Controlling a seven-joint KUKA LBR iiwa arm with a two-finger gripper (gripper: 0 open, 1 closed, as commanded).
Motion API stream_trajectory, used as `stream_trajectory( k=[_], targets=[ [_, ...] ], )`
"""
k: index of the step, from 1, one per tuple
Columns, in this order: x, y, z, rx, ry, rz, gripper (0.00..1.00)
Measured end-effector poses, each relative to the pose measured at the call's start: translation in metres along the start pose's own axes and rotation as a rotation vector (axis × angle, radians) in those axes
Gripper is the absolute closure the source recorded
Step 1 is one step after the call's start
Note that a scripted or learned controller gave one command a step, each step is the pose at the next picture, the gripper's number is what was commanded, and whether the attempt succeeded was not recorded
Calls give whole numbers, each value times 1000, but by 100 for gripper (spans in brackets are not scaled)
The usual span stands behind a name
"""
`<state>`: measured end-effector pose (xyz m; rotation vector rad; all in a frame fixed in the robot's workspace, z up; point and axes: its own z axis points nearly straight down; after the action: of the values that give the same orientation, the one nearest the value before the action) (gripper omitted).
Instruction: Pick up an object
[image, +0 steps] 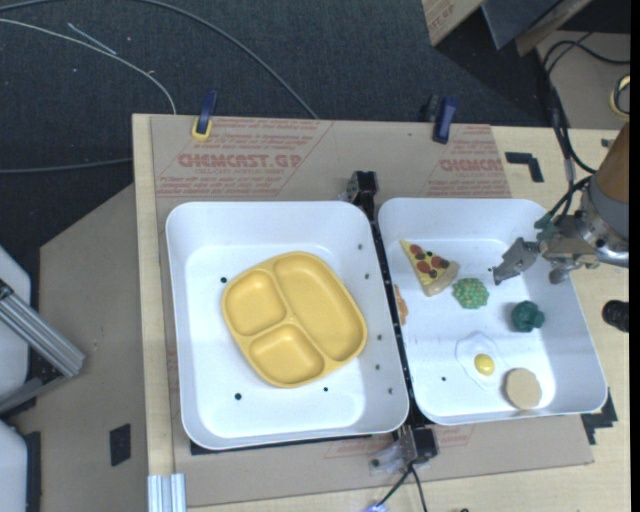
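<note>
The right bin (440, 395) holds several toy foods. A pizza slice (430, 266) lies at its back left, with a light green broccoli (470, 293) just in front of it. A dark green piece (527, 317) sits right of the broccoli. A fried egg (480, 360) and a tan round biscuit (521, 388) lie near the front. My gripper (530, 262) hangs over the bin's right back part, above and behind the dark green piece and right of the broccoli. Nothing is visibly held in it.
The left bin (190, 250) carries a yellow divided plate (292, 318). A small orange piece (399, 302) lies against the right bin's left wall. Clamps (362, 186) join the bins at the back and front. Cables run across the dark floor behind the bench.
</note>
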<state>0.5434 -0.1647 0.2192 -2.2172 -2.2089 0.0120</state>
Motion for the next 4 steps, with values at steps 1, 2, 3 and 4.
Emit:
stream_trajectory(
  k=[1, 2, 3, 4],
  targets=[
    [0, 3, -7, -13, -3, -4, 0],
    [-2, 0, 56, -6, -1, -3, 0],
    [-11, -4, 113, -7, -1, -3, 0],
    [-10, -4, 136, -9, -1, -4, 0]
  ],
)
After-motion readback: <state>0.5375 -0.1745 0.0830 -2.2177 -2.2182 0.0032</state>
